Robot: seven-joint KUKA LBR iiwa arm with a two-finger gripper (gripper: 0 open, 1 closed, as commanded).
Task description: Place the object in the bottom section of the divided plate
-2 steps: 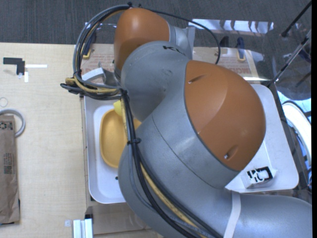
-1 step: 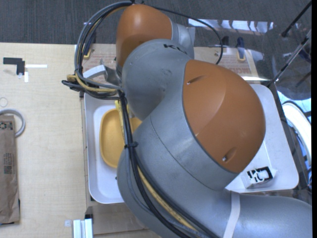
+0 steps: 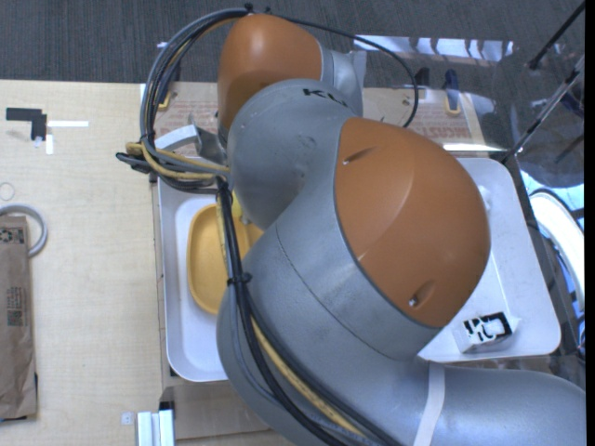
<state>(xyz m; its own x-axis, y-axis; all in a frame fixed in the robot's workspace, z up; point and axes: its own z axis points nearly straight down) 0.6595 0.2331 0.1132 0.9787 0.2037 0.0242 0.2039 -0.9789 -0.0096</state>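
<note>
A pale wood-grain bench [image 3: 88, 249] fills the 9 o'clock side. Along the 12 o'clock edge runs dark grey carpet [image 3: 112, 21] with a fine ribbed weave. On the bench toward 10 o'clock lies a small black bracket [image 3: 26, 117] beside a strip of white tape [image 3: 67, 124]. At 8 o'clock a brown paper bag [image 3: 16, 314] lies flat — a grey ring [image 3: 33, 226] rests just above it. Toward 1 o'clock, blue-white reflections [image 3: 437, 48] glint off a shiny surface — bright light falls there.
</note>
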